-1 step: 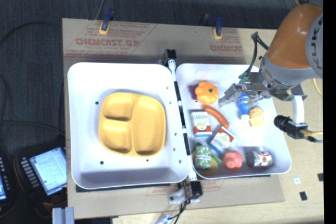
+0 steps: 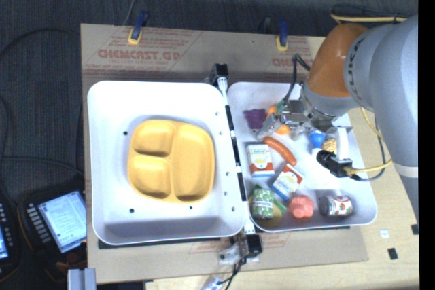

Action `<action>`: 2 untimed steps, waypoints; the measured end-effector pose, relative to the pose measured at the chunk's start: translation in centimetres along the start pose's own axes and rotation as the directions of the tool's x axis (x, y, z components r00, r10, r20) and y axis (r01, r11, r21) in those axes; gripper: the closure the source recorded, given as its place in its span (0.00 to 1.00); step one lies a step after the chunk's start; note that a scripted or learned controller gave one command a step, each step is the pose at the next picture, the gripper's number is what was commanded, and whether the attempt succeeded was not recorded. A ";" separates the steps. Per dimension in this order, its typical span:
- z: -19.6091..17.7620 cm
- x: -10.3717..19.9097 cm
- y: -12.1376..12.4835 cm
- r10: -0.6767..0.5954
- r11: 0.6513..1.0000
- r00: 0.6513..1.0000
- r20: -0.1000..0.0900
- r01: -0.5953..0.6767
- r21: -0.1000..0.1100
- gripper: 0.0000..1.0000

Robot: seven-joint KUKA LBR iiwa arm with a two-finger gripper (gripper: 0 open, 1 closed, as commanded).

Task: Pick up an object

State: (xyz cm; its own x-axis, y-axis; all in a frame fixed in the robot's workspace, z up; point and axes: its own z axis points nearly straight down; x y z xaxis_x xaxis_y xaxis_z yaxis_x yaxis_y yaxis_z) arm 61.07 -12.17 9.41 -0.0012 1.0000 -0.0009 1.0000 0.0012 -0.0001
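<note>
My gripper (image 2: 284, 120) hangs over the upper middle of the right bin (image 2: 367, 204), its metal fingers pointing left and down. Just below it lies an orange sausage-shaped toy (image 2: 281, 148). A purple piece (image 2: 254, 118) sits to its left, and a small orange bit (image 2: 272, 109) lies beside the fingers. Lower in the bin are a small carton (image 2: 259, 159), a red and white packet (image 2: 287, 182), a green ball (image 2: 264, 203), a pink-red fruit (image 2: 303, 207) and a dark can (image 2: 336, 205). A blue ball (image 2: 316, 139) rests right of the gripper. Nothing shows between the fingers.
The left bin (image 2: 109, 112) holds a yellow divided tray (image 2: 172, 157). A black latch (image 2: 220, 71) sits at the top of the ridge between the bins. The grey arm (image 2: 387, 78) with its orange band (image 2: 329, 68) covers the right bin's upper right corner. A cable (image 2: 353, 170) loops there.
</note>
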 end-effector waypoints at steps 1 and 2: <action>-1.0 -0.1 0.1 0.000 1.000 1.000 0.002 0.000 -0.001 1.00; -1.0 -0.1 0.1 0.000 1.000 1.000 0.002 0.000 -0.001 0.00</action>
State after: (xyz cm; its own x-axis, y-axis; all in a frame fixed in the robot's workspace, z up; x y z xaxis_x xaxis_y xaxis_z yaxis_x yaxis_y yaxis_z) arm 61.13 -12.24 10.45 -0.0014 1.0000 -0.0026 1.0000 0.0014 0.0012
